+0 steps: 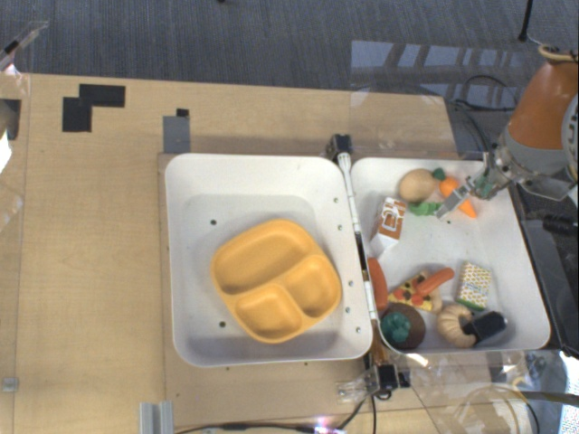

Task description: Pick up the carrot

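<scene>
From above, my claw [461,197] is low in the right bin [534,269], near its back edge. The carrot [455,193] is small and orange with a green top, and it lies right there by my claw, next to a round tan potato [416,185]. I cannot tell if my claw is apart or together. I think I am at the grab step. Next I must close on the carrot and lift up

a robotics lab is suggested: a plywood surface [90,242] marked with black tape squares [90,105], two white bins [181,242] clamped side by side, clear guard panels, loose cables [470,89], stand legs on grey carpet [271,25].
</scene>
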Controlling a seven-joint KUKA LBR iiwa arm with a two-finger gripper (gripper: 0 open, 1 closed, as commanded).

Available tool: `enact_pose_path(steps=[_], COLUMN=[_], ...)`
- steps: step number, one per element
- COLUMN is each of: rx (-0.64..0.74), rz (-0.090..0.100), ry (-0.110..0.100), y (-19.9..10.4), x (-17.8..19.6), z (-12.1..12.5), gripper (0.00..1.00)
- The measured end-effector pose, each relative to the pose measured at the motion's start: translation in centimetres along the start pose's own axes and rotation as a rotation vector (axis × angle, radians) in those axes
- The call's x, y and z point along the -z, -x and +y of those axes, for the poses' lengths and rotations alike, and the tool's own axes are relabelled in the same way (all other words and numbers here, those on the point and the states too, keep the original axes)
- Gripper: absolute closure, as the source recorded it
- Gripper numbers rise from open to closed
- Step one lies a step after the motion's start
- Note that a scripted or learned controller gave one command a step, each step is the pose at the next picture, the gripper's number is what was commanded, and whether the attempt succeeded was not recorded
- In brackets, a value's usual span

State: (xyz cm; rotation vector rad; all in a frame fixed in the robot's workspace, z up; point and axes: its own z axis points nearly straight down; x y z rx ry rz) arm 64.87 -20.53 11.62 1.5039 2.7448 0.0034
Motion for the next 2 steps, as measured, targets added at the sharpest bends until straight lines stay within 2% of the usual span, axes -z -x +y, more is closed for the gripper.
enact_pose_path(steps=[1, 2], rx=[-0.185, -0.175], rz=[0.023, 0.008], ry=[-0.016, -0.004], y=[0.9, 1.0], x=[-2.3, -1.3], z=[2.0, 2.3], gripper=[0.00, 1.00])
